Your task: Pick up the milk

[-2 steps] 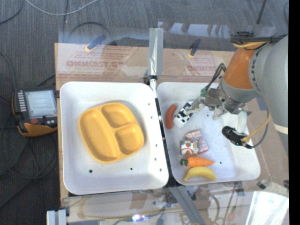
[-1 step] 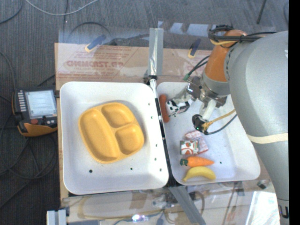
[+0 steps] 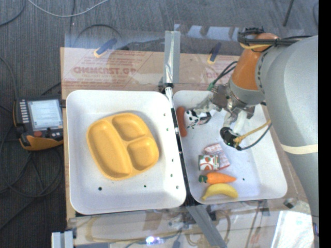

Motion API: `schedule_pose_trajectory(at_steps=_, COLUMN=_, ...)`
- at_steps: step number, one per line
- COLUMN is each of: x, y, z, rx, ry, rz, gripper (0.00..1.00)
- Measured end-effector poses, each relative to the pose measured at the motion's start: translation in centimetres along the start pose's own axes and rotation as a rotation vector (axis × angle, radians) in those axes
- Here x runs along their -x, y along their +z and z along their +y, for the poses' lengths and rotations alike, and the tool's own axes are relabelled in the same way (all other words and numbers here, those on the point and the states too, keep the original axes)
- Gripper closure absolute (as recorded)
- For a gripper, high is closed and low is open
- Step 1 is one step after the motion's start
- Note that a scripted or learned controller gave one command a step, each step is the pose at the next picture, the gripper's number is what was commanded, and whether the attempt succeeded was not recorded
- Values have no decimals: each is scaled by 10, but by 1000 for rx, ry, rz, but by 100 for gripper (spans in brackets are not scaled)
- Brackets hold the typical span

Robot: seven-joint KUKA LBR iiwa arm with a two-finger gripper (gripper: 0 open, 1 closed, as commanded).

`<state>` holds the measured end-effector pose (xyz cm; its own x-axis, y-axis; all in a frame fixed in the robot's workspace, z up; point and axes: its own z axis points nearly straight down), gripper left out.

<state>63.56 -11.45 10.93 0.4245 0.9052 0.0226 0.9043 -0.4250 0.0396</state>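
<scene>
Looking down on a big grey arm (image 3: 295, 102), smooth and rounded, swinging in from the right, with a glossy orange band (image 3: 247, 68) above the wrist. Below it, two shallow white bins, hard plastic with rounded corners: left bin (image 3: 77, 154), right bin (image 3: 264, 180), pressed side by side. Sitting in the left bin, a yellow plate (image 3: 122, 144), moulded into three soft-edged compartments, matte.

Over to the right bin now. Gripper (image 3: 208, 106) down low in the upper left part, right against the milk (image 3: 195, 119). Jaw state: cannot tell, too dark and crowded there. Milk small and blocky, white with black cow patches, lying near the bin's left wall. Cannot tell whether gripped or merely touched.

Crowding it on the left, a reddish-brown sausage (image 3: 180, 122), slim and smooth, just beside the milk along the wall. Hanging off the wrist, a black cable loop (image 3: 230, 136), near the milk's right.

Further down, well apart from the milk: a red-and-white carton (image 3: 212, 163), a crinkly pink packet (image 3: 213, 149) touching its top, an orange carrot (image 3: 220, 178), tapered, and a curved yellow banana (image 3: 220, 192) just below.
</scene>
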Motion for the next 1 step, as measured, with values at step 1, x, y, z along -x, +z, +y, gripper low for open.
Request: schedule_pose_trajectory(at_steps=1, x=5, y=-1, z=10, rx=11, ry=-277, rz=-5, gripper=0)
